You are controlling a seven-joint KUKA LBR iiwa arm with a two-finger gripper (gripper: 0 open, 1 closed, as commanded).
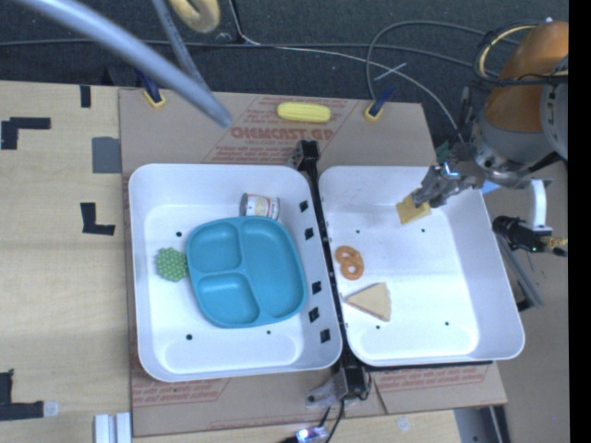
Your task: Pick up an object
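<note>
The hand [427, 195] pinches a small flat yellow block [412, 211] near the far edge of the glossy right white bin [480, 275].

Premises: a robotics test lab. Evidence: two white bins [417, 344] clamped side by side on a printed cardboard sheet [268, 135] laid over a wooden surface [55, 284] marked with black tape. Loose cables [388, 58] cross dark carpet behind. A grey and orange robot arm [522, 81] stands at right. Bin contents are toy food and a blue plastic tray [247, 272].
</note>
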